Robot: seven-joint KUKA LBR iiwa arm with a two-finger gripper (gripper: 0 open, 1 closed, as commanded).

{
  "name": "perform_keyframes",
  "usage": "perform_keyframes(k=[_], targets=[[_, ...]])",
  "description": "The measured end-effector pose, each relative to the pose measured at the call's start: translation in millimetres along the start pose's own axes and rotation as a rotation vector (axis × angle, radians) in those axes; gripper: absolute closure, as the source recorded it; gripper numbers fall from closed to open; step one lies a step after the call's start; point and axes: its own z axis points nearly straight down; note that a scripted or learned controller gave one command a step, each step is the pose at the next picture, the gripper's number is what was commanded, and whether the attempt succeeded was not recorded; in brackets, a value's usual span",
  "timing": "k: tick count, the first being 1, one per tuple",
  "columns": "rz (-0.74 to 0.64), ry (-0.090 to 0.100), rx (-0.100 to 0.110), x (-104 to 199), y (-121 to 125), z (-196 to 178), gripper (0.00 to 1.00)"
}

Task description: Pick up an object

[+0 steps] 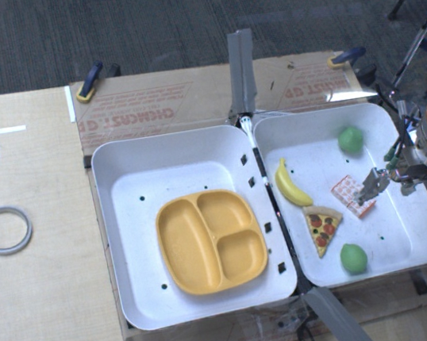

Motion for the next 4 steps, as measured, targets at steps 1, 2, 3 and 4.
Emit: perform_keyframes(k=[1, 2, 3, 4], targets=[[-0.024, -0.003, -0.019, 1, 52, 116, 0.00], [-0.018, -0.009, -0.024, -2, 53, 105, 1.00], [-0.129, -0.001, -0.002, -15, 78, -17, 1.00], [-0.202, -0.002, -0.003, -25, 133, -80, 1.00]])
